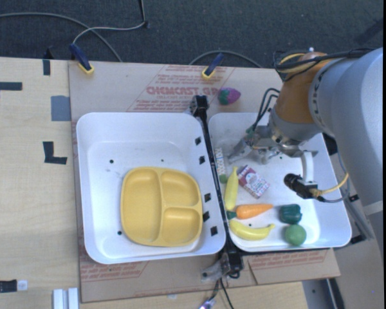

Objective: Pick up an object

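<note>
The grey arm fills the upper right of the frame, its orange band sitting just above the wrist, which hangs over the upper part of the right bin. The gripper points toward the left, low over that bin's upper left area; whether its claw is wide or narrow I cannot tell, since the metal parts blur together, and nothing shows between them.

The left bin takes up the centre of the frame and bears a yellow divided plate in its lower half, three compartments facing up.

The right bin holds the small things, all in its lower left and bottom part. A yellow corn-like piece stands lengthwise along the left wall. Just beside it, to the right, lies a red and white packet, tilted, directly below the gripper. Under these an orange carrot lies crosswise, and below it a yellow banana curves along the bottom edge. Right of the carrot sits a dark green block, with a green round fruit just below it.

Outside the bins, at the top centre, a small purple and green toy rests on the cardboard sheet, near two yellow-and-blue clamps.
</note>
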You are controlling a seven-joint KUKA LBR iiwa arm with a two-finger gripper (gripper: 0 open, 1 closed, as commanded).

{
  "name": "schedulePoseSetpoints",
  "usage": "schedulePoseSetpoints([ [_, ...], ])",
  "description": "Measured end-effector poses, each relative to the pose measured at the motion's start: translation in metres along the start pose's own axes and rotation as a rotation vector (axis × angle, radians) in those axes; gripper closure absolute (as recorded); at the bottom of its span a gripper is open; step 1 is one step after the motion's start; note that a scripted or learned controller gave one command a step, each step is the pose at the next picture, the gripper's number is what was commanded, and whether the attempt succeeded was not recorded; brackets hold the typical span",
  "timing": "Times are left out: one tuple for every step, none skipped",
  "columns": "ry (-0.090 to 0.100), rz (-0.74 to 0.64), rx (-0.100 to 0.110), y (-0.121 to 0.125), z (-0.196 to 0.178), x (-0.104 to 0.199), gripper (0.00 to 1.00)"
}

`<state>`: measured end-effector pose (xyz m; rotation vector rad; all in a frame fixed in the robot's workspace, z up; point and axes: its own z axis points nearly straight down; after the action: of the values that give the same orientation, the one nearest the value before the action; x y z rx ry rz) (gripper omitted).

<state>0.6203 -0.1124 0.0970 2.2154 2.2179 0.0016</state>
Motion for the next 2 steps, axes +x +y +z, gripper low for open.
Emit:
schedulePoseSetpoints([
  [-0.002,0.002,-0.003,-0.0285,0.0096,0.0091,0.00],
  [-0.002,0.001,-0.002,-0.0284,0.0001,0.0093,1.00],
])
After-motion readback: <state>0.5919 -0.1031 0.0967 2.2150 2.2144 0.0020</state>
